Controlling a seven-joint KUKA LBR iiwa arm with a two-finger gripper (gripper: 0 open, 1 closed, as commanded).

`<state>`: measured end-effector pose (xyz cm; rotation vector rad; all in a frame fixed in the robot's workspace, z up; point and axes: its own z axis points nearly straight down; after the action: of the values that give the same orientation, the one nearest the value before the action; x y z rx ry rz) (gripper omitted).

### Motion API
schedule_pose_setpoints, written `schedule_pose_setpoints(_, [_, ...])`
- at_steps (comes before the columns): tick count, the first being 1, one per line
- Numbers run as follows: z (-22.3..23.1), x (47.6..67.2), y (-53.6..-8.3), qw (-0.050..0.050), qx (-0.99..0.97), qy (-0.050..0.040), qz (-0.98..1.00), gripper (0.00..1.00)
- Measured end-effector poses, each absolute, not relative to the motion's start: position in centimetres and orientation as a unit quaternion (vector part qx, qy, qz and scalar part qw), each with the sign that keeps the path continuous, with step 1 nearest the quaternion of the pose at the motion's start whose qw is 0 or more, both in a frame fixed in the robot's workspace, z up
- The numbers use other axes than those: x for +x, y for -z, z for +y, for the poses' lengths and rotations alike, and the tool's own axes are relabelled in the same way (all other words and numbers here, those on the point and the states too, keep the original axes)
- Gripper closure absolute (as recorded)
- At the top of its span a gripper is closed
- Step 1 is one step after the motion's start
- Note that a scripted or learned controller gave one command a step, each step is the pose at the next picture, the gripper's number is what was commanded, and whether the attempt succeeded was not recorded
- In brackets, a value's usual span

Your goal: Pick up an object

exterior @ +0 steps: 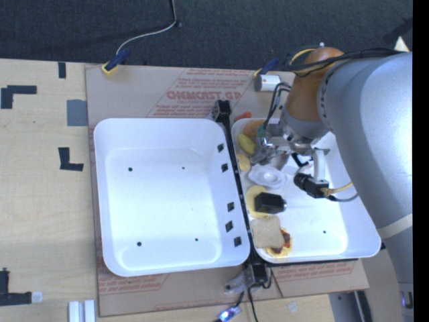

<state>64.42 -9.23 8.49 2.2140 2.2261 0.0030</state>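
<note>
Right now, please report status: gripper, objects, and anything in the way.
Gripper low in the right bin, fingers hidden. Toy sandwich, black block, clear cup lie loose along the bin's left wall. Yellow piece crowds the gripper.

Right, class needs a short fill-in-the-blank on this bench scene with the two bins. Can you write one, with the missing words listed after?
1. The objects all lie in the ____ bin as the camera sees it.
2. The small black object rests on a ____ item.
3. The gripper is over the ____ end of that bin.
4. A band above the wrist is coloured ____.

Missing words: right; yellow; far; orange
</note>
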Motion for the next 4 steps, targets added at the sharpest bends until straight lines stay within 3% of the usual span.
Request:
schedule_pose_setpoints(1, [-11.6,66.5,-8.3,-0.012,0.707,0.0055,0.707,1.0])
schedule_pose_setpoints(2, [-13.2,66.4,-8.2,-0.011,0.707,0.0057,0.707,1.0])
schedule_pose_setpoints(3, [-15.9,67.1,-23.6,0.007,0.707,-0.0033,0.707,1.0])
schedule_pose_setpoints(4, [-17.5,67.0,-36.1,0.007,0.706,-0.0033,0.708,1.0])
